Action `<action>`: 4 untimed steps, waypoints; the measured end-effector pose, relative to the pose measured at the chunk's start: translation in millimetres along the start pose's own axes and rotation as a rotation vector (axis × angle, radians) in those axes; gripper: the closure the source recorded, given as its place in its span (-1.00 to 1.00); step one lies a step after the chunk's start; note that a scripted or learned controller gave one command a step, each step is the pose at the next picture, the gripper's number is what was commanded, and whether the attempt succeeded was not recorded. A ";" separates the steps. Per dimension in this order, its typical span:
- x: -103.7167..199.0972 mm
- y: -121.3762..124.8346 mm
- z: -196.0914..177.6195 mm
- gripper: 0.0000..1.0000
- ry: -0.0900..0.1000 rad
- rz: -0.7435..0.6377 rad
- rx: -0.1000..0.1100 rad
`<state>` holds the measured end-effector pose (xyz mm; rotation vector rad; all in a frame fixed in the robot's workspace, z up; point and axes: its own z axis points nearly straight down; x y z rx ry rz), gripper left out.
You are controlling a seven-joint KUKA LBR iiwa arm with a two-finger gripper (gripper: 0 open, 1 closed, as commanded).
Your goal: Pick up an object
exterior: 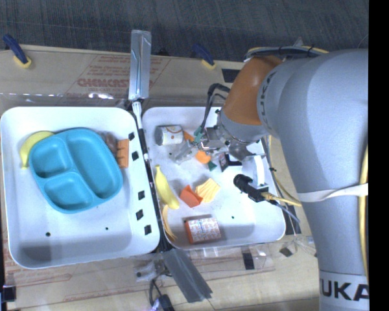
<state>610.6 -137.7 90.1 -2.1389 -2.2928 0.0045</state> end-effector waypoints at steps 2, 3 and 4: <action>-14.6 32.5 -0.8 -1.00 -0.001 -0.216 -0.002; -14.6 33.7 -12.8 1.00 -0.002 -0.220 -0.004; -74.4 16.7 -33.5 1.00 -0.005 -0.282 -0.009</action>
